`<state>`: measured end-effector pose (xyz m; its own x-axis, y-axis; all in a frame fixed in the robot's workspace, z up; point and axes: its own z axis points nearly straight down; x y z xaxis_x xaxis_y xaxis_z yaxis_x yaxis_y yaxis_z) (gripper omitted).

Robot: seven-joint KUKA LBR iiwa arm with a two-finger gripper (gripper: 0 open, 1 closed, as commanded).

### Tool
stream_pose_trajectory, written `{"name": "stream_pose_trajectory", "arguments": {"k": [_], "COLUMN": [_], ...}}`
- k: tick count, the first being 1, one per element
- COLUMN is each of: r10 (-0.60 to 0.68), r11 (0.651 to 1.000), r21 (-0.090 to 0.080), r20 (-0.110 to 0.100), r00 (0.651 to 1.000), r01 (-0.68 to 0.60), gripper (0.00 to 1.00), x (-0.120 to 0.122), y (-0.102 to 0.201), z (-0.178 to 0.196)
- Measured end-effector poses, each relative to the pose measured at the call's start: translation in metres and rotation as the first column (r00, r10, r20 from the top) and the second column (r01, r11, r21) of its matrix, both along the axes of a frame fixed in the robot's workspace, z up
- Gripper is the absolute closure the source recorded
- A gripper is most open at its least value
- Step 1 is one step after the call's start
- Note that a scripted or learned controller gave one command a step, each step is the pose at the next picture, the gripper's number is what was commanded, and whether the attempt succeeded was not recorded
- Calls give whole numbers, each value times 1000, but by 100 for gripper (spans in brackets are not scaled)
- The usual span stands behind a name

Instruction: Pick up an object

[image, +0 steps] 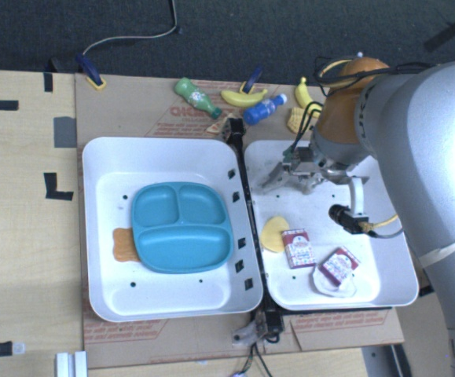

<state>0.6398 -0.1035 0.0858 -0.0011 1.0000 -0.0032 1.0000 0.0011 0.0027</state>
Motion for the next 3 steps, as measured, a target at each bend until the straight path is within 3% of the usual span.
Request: {"name": "stream_pose_trajectory", "arguments": {"k": [2,3], "r10": [-1,-2], "r11": [1000,1000], "r21": [1,2], "r20": [2,4], "r00": [1000,1000], "r01": [1,2], "gripper": [0,0], "x": [-86,-131], "y": [5,-13], "z": [1,1]}}
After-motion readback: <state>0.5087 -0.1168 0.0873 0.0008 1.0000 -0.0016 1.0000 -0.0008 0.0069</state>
